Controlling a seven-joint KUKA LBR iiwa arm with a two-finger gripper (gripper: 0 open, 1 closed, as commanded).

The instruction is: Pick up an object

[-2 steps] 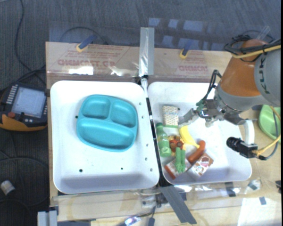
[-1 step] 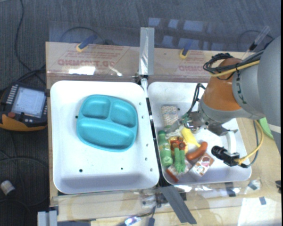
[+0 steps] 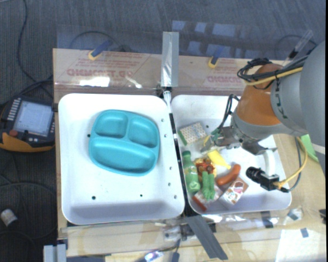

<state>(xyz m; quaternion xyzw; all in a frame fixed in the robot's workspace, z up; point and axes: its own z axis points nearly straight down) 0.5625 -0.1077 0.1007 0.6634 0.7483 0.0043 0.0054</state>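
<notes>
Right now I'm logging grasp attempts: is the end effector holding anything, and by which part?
Cannot be told. The end effector sits low over the pile of small items in the right bin, its tips hidden.

You've got open floor around the teal tray [image 3: 124,142] in the left bin [image 3: 76,201]; toy clutter [image 3: 208,173] packs the right bin [image 3: 273,201].

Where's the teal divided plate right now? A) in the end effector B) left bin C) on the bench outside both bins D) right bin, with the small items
B: the teal divided plate lies flat in the left bin, while the small items are piled in the right bin.
</notes>
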